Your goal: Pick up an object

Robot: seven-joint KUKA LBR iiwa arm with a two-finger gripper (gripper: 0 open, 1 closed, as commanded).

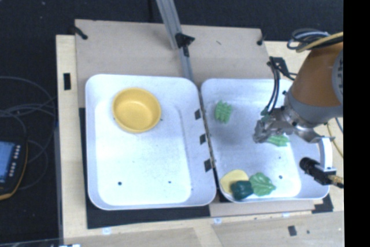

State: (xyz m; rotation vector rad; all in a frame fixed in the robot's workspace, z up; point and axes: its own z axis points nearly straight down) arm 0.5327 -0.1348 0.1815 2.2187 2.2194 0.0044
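Arm low over the right bin [243, 89], gripper [267, 131] down among the green pieces.

The gripper sits at about three o'clock in that bin, touching a light green piece [279, 140]; whether it grips anything I cannot tell. Another green piece [223, 111] lies at ten o'clock. At six o'clock cluster a yellow object [231, 176], a dark green block [241, 188] and a green leaf [262, 184]. A yellow bowl [137, 110] sits in the left bin [144, 182].

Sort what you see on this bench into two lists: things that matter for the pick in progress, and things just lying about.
In play:
gripper
light green piece beside it
right bin

Lying about:
yellow bowl
left bin
green leafy piece
yellow piece
dark green block
green piece
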